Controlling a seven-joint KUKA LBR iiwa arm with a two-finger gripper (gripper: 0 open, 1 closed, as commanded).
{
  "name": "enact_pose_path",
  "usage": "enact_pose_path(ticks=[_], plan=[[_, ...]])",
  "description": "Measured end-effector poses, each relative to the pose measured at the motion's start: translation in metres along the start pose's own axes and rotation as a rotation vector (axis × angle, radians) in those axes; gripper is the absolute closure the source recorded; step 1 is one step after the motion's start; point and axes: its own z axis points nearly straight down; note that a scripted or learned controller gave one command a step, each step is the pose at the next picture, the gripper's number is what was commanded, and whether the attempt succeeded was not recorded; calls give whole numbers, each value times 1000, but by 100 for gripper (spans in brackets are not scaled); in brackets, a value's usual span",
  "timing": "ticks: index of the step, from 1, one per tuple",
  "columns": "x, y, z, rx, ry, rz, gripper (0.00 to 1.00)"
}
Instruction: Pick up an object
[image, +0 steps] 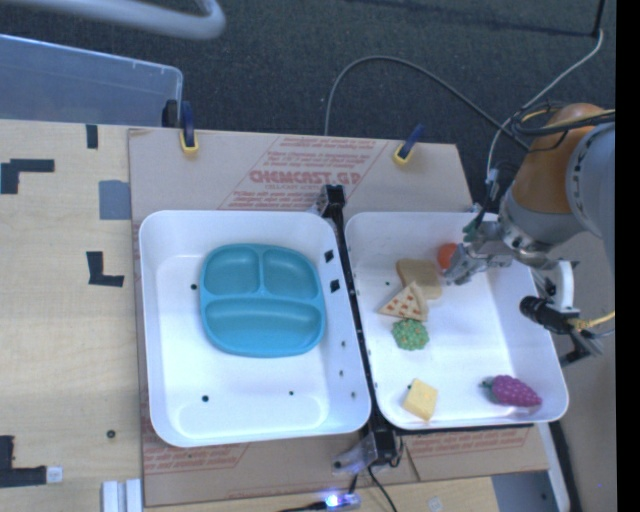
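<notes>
The right bin (500, 330) holds several toy foods: a tan bread slice (418, 274), a pizza wedge (406, 303), a green broccoli piece (410, 335), a yellow cheese block (421, 399), purple grapes (512, 391) and an orange-red piece (446, 256) near the far right wall. My gripper (466, 262) hangs low over the bin's far right part, right beside the orange-red piece and partly hiding it. Whether anything sits between the fingers is not visible.
The left bin (170, 400) holds a blue divided plate (263, 300). A black divider (345, 290) runs between the bins. The arm's grey and orange wrist (555, 180) looms over the right bin's far right corner. Cables arc behind the bins.
</notes>
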Motion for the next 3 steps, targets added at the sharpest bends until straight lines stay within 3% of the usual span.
enact_pose_path(ticks=[2, 3], plan=[[9, -6, -119, -9, -1, 1, 100], [9, -5, -156, -7, -1, 1, 100]])
